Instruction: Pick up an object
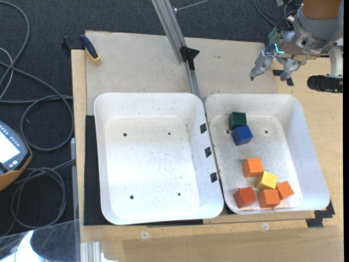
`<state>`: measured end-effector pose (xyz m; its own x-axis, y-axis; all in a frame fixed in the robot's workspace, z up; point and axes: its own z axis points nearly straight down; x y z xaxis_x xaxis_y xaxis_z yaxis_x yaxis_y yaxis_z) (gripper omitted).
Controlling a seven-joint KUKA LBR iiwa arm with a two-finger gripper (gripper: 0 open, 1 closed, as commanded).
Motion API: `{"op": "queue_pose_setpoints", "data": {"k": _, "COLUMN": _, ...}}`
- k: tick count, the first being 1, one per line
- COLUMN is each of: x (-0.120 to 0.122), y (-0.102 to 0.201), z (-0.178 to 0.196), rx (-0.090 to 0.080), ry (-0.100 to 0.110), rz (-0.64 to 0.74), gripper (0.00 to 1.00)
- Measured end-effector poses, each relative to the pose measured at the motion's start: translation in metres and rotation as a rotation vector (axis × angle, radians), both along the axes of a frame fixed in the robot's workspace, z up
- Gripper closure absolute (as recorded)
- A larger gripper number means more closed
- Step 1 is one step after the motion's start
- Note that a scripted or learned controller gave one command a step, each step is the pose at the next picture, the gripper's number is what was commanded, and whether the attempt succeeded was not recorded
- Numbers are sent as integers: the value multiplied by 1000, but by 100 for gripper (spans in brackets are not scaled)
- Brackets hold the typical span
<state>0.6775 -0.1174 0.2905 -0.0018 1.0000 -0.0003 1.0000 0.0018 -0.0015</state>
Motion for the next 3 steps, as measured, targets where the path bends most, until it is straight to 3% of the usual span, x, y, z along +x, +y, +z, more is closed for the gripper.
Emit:
{"op": "queue_pose_setpoints", "data": {"k": 2, "x": 0, "y": 4, "z": -84, "rx": 1, "ry": 4, "rz": 0, "gripper": 0}}
{"op": "queue_pose_setpoints", "data": {"k": 3, "x": -2, "y": 5, "z": -148, "rx": 2, "ry": 7, "rz": -1, "gripper": 0}}
